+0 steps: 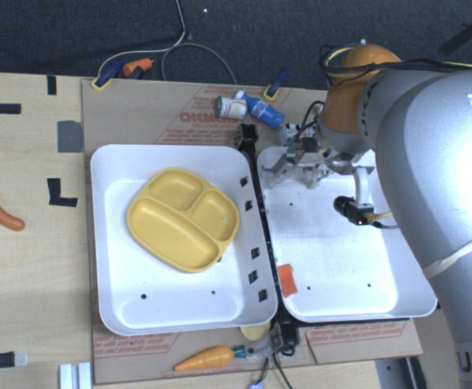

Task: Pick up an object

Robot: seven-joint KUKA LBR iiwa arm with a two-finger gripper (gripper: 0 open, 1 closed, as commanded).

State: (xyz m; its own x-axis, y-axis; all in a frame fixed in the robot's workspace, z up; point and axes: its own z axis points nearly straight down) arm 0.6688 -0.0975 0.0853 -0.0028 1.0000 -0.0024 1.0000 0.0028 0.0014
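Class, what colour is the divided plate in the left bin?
Yellow. The plate shows plainly in the camera view.

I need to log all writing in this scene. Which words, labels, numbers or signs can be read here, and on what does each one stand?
Red printed lettering on the brown cardboard sheet under the bins: too blurred to read.
Label on the small blue-and-white bottle lying on that sheet: too small to read.
Nothing else carries readable text.

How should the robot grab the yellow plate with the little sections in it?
Probably by the rim. The yellow plate lies flat in the left bin, too broad for two fingers to span. Its raised outer edge is thin enough to pinch, so coming straight down over the edge nearest the right bin, the arm's side, with one finger inside and one outside looks best.
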